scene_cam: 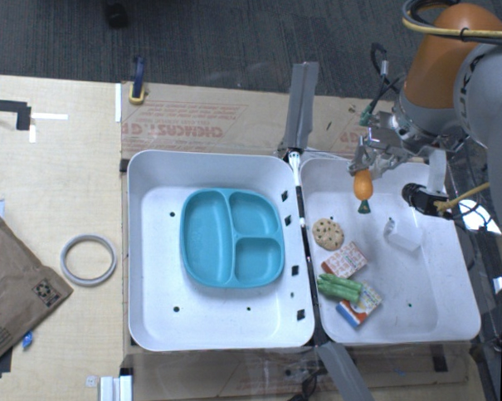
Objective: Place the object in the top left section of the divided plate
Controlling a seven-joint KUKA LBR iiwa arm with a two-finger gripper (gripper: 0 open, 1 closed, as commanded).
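Toy food is lying low in the right bin (445, 324), below the hand (364, 169), which is clamping a small orange carrot (363, 187) and hanging it above that bin. Carrying looks underway; next, it is needing to travel left to the blue divided plate (233, 237), over its top left section.

Robot lab: bench (52, 187), white bins (142, 232)
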